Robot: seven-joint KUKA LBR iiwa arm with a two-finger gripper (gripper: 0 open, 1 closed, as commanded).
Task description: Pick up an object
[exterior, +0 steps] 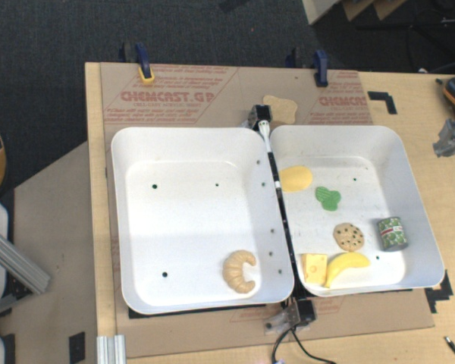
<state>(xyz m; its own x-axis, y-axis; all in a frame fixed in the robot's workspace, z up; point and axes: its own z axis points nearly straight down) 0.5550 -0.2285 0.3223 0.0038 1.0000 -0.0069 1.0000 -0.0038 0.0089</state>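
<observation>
One croissant (240, 271) lies in the left bin (136, 154); the right bin (398, 150) holds one lemon (296, 178), broccoli floret (328, 198), cookie (349, 236), green can (392, 233), cheese wedge (314, 268) and banana (347, 266).

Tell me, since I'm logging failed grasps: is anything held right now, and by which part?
Nothing is seen held: the croissant, banana and cookie all lie loose in their bins.

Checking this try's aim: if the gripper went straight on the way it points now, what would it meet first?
Probably the bare bench just outside the right bin, not any object. The gripper sits at the picture's right edge beyond that bin's rim. Its height and exact tilt are unclear, so this is a guess.
</observation>
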